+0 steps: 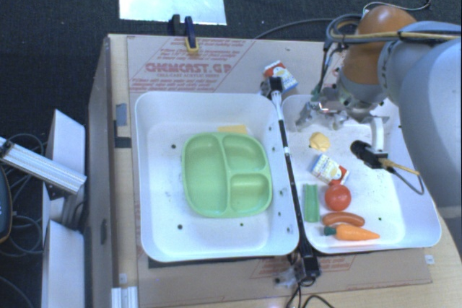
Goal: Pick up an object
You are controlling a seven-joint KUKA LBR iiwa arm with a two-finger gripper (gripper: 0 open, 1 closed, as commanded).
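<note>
At the near edge of the right bin (426, 223) lies a carrot (354, 233), its long axis across the view, and just behind it a sausage (343, 218), then a tomato (337, 197) beside a green stick (310, 202). Farther back stand a small carton (328, 169) and a yellow piece (319, 141), which I judge the likeliest thing to pick. It lies just toward the camera from the gripper (326, 114), near but not touching. The gripper hangs low at the far side of this bin; if it is apart or together, I cannot tell
</note>
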